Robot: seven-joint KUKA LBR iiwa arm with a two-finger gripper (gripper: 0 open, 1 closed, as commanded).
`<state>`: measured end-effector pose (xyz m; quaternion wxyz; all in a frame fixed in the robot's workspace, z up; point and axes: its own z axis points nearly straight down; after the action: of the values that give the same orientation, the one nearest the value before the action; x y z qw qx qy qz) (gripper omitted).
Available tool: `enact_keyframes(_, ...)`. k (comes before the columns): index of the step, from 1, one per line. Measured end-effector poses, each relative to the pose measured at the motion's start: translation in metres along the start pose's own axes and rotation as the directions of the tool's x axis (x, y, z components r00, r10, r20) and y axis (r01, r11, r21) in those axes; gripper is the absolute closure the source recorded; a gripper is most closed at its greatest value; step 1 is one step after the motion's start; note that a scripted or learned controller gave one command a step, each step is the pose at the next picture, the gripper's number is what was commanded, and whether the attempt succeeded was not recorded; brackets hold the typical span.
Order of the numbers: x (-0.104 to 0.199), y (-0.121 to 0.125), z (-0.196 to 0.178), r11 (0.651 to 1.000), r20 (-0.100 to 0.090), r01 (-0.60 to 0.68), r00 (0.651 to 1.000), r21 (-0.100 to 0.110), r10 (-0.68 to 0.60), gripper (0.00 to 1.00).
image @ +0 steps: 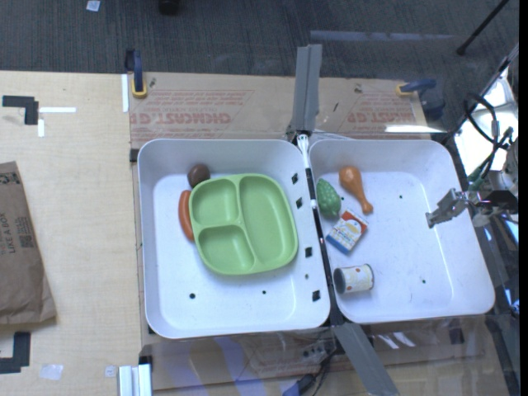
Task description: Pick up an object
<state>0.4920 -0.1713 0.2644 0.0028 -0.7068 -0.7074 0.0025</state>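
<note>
Nearest the camera, at the front of the right bin (462,299), a small white cup (354,278) lies on its side close to the divider between the bins. Just behind it sits a small blue, white and red carton (346,232), tilted. Beyond the carton, a green lumpy vegetable (328,198) rests against the divider wall, and an orange drumstick (355,187) lies just beside it, angled toward the bin's centre.

My gripper (437,213) hangs over the right side of this same bin, well apart from all four objects. My arm enters from the right edge, and the gripper points left toward the bin's middle. My fingers stand slightly parted with nothing between them; I grasp no object.

In the left bin (165,304), a green divided tray (243,223) with three compartments occupies the centre. An orange sausage (185,214) lies along the tray's left edge, touching it. A brown round object (199,175) sits just behind the sausage, at the tray's far left corner.

Farthest back, a cardboard sheet (214,110) lies flat behind both bins.
</note>
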Motion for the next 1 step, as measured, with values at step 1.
enact_keyframes(1,0.0206,0.0598,0.1213,0.998,-0.001,0.065,0.998,0.0,-0.065,0.0)
